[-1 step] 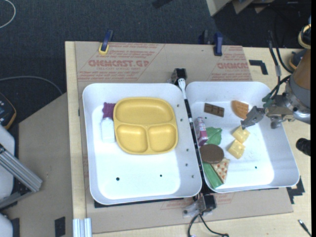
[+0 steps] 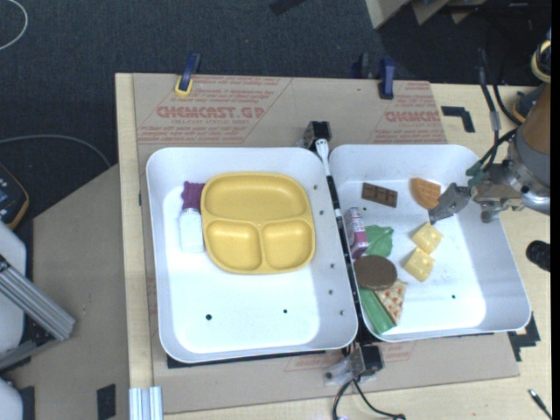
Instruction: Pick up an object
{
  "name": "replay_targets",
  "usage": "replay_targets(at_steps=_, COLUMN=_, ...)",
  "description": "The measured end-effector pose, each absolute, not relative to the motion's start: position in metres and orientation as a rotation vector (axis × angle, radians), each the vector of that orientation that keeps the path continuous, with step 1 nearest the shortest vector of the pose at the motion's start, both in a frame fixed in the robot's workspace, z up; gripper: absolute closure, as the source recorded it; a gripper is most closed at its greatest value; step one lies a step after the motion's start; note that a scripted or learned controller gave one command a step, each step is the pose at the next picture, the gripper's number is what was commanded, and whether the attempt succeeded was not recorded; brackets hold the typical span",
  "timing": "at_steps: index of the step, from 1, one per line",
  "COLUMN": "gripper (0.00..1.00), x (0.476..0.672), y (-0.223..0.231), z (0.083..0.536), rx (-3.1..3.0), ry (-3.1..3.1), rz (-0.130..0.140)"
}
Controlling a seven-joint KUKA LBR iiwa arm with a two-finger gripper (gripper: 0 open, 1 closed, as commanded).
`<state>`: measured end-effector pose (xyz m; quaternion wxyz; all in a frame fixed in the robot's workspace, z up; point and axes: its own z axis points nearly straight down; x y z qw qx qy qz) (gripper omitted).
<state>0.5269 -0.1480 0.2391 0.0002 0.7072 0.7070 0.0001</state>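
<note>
My gripper (image 2: pixel 448 205) reaches in from the right and hangs over the upper right part of the right bin (image 2: pixel 490 309). It sits just right of an orange wedge (image 2: pixel 425 191) and just above a yellow block (image 2: pixel 427 236). A second yellow block (image 2: pixel 418 265) lies below that one. Further left in the same bin are a brown bar (image 2: pixel 380 195), a pink tube (image 2: pixel 356 230), a green piece (image 2: pixel 380 239), a round brown disc (image 2: pixel 376 272) and an orange speckled slice (image 2: pixel 392 301). Nothing shows in the gripper.
The left bin (image 2: pixel 245 322) holds a yellow divided plate (image 2: pixel 259 221) and a white bottle with a purple cap (image 2: pixel 191 219) beside it. A black divider clip (image 2: pixel 319 134) sits between the bins at the back. Blue clamps (image 2: pixel 386 77) stand on the bench's far edge.
</note>
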Motion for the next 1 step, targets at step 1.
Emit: replay_targets(at_steps=1, gripper=0.0, x=0.5171, y=-0.1504, z=0.1823, rx=2.227, ry=2.225, rz=-0.005)
